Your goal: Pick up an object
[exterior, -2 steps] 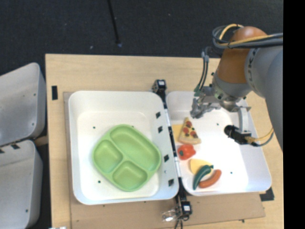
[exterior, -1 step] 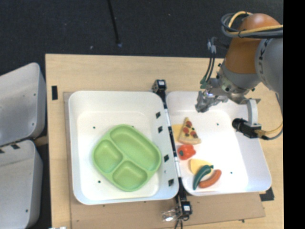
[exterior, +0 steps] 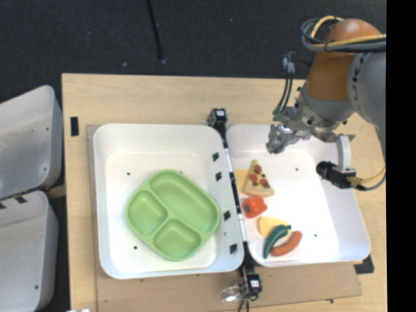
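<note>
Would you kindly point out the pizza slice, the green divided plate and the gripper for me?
pizza slice (exterior: 258,180): camera view, middle of its topped face.
green divided plate (exterior: 172,214): camera view, ridge between its compartments.
gripper (exterior: 278,142): camera view, at its fingertips.

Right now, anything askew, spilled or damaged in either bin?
Nothing stands out. The green tray lies flat in the left bin. The pizza slice, tomato and sausage sit loose in the right bin, gripper above them.
</note>
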`<state>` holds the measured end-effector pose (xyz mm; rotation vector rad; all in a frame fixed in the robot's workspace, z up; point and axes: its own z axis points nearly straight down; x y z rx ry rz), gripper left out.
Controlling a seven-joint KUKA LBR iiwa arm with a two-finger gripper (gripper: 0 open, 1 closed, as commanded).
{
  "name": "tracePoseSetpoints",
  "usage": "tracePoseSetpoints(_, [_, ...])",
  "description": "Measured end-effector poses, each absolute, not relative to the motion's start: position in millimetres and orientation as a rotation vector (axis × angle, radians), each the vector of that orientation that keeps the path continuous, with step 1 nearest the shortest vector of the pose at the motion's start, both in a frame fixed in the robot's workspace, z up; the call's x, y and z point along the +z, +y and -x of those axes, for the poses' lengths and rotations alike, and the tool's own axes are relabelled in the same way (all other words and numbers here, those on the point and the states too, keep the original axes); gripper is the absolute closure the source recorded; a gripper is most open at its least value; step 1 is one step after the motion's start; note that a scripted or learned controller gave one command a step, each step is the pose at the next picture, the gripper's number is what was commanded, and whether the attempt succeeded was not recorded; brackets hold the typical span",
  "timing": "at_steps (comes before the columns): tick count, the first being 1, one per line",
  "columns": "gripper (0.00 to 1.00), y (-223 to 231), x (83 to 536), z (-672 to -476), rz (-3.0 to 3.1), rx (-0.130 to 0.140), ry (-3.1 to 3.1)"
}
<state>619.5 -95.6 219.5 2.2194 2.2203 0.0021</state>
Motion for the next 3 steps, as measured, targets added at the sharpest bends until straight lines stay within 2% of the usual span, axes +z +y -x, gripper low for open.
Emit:
tracePoseSetpoints(2, [1.0, 11.8, 215.1, -600.3, -2.216, -0.001, 2.228])
tracePoseSetpoints(3, [1.0, 54.9, 236.6, -596.3, -2.213, 0.005, 2.229])
